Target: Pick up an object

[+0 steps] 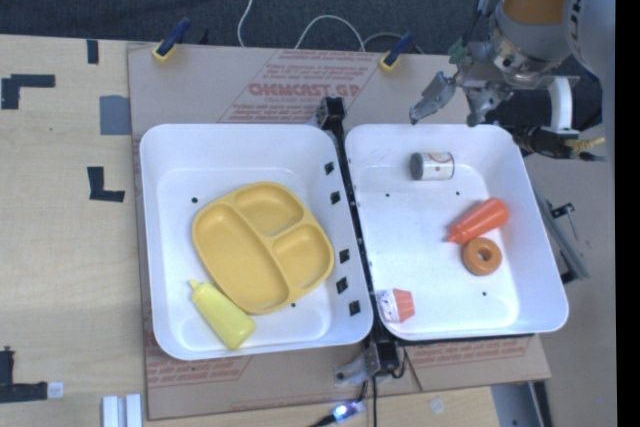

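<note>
Camera view had my end effector spread and empty, upper right. Nearest, the small can lay sideways in the right bin; I judged it light, stiff, roll-prone, best pinched across its body.

tray, bottle in L bin, carrot, donut in R bin

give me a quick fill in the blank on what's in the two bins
1. The yellow tray lies in the ____ bin as the camera sees it.
2. The bottle beside the tray is ____ in colour.
3. The ring touches the ____ carrot.
4. The claw hangs above the ____ bin's far rim.

Missing words: left; yellow; orange; right
</note>
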`<action>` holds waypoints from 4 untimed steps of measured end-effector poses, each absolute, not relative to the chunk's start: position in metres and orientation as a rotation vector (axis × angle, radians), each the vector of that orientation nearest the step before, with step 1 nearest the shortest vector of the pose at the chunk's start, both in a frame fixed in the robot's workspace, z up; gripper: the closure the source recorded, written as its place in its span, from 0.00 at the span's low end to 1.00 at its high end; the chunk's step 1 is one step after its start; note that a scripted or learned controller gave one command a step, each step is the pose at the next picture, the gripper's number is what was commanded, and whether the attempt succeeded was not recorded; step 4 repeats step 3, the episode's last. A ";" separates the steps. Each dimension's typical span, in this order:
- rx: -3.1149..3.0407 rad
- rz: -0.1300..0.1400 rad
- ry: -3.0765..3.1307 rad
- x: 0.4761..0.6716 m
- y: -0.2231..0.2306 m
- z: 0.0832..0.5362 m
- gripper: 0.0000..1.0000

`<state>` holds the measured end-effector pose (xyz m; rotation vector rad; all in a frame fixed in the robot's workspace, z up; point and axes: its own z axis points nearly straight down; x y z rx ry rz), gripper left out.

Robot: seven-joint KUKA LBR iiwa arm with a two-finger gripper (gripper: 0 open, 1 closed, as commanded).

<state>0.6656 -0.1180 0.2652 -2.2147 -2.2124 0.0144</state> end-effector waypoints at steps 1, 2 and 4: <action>-2.219 0.002 -2.223 0.668 -0.118 0.274 0.00; -2.216 0.008 -2.220 0.665 -0.111 0.210 0.00; -2.218 0.007 -2.220 0.664 -0.115 0.166 0.00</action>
